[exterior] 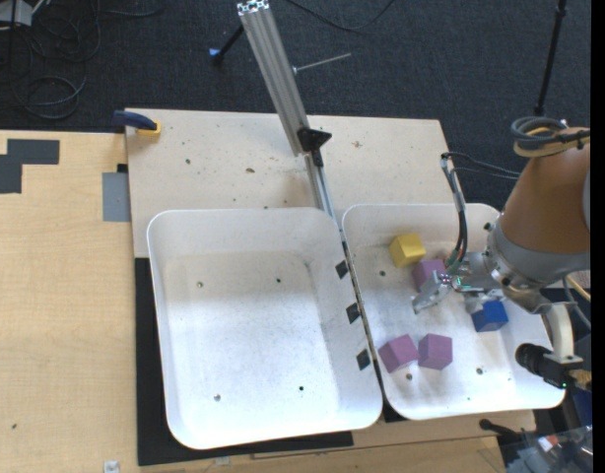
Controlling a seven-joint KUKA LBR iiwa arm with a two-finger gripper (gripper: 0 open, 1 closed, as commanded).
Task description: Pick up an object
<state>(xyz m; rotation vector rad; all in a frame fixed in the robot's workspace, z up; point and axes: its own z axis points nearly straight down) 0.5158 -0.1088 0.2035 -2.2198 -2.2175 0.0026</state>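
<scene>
Nearest us, along the front of the right bin (450, 407), we see two purple cubes: one (398, 352) turned corner-on, its neighbour (435, 350) just beside it to the right. Both look matte and blunt-edged, like foam. Our arm (546, 210) enters from the right, its orange band bulging above the wrist, leaning down and leftward into that bin. At its tip the gripper (433, 292) has metal fingers that slant down to the left; we cannot tell whether they are open or closed. A third purple block (428, 270) sits right behind the fingers, partly hidden, with a yellow cube (407, 249) just beyond and a blue cube (490, 315) beside the wrist. None has a clear long axis.
</scene>
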